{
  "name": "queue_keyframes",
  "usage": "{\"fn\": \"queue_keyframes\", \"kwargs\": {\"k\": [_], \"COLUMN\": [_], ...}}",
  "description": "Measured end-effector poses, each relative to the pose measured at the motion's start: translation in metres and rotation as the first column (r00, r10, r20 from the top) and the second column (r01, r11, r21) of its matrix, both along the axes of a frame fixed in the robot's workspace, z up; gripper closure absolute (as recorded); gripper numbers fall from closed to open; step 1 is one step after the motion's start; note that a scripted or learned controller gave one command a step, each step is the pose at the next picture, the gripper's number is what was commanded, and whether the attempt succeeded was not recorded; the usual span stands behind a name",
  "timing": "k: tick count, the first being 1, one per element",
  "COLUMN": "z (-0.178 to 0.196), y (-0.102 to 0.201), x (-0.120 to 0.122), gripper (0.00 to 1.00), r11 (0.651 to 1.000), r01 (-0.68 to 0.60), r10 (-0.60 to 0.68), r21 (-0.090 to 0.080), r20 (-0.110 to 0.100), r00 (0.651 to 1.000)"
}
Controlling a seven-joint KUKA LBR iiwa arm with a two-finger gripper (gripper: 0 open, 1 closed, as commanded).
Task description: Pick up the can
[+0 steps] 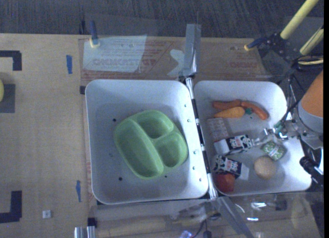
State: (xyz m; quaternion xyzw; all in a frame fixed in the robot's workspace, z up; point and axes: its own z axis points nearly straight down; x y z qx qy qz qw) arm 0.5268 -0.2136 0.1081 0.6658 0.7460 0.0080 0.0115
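The can [274, 151], small with a green label and a silvery top, lies on its side in the right part of the right bin [247, 90]. My gripper [278, 130] reaches in from the right edge and hovers just above and slightly behind the can. It is small and partly blurred against the bin wall. The grey arm with its orange band [314, 101] stands over the bin's right rim. Nothing is visibly held.
Near the can in the right bin lie a beige round bun [265, 167], two cow-patterned cartons [234, 143] [227, 165], a red fruit [224, 181], two orange carrots [239, 109] and a tan packet [218, 126]. The left bin [103, 103] holds a green divided plate [150, 143].
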Motion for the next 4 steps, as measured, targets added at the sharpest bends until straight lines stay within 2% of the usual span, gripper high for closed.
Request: {"fn": "queue_keyframes", "kwargs": {"k": [1, 2, 3, 4], "z": [0.016, 0.014, -0.005, -0.007], "y": [-0.01, -0.001, -0.001, 0.01], "x": [0.002, 0.002, -0.028, -0.034], "gripper": [1.0, 0.0, 0.0, 0.0], "r11": [1.0, 1.0, 0.997, 0.999], "r01": [0.009, -0.002, -0.071, -0.043], "r10": [-0.008, 0.002, 0.071, 0.044], "r21": [-0.024, -0.01, -0.005, -0.025], "r20": [0.017, 0.008, 0.02, 0.02], "r00": [1.0, 1.0, 0.997, 0.999]}}
